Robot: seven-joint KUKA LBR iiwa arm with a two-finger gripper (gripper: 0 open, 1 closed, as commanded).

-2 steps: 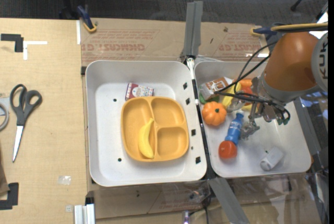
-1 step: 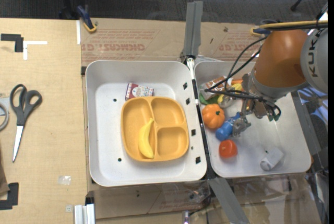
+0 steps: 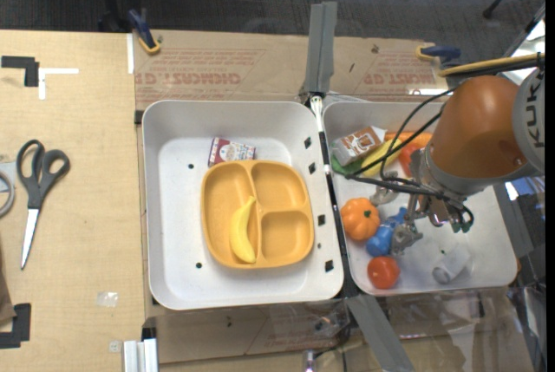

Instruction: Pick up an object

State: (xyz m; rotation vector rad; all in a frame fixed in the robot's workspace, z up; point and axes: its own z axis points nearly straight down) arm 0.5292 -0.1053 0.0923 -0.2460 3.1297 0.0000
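My gripper (image 3: 406, 231) reaches down into the right bin (image 3: 486, 279), under the orange band of the arm. Its tip is right beside a blue object (image 3: 381, 242), touching or nearly so. An orange pumpkin-like toy (image 3: 359, 218) lies just left of it, and a red tomato-like toy (image 3: 382, 272) sits below. A grey-white cylinder (image 3: 450, 267) rests to the lower right of the gripper. A small food box (image 3: 359, 143) and a yellow-green item (image 3: 381, 157) lie at the bin's back, partly hidden by the arm.
The left bin (image 3: 173, 214) holds a yellow divided plate (image 3: 286, 188) with a banana (image 3: 244, 230) in its left compartment, and a small red-and-white packet (image 3: 231, 150) behind it. Scissors (image 3: 36, 188) lie on the bench far left. A grey divider bar (image 3: 321, 49) stands between the bins.
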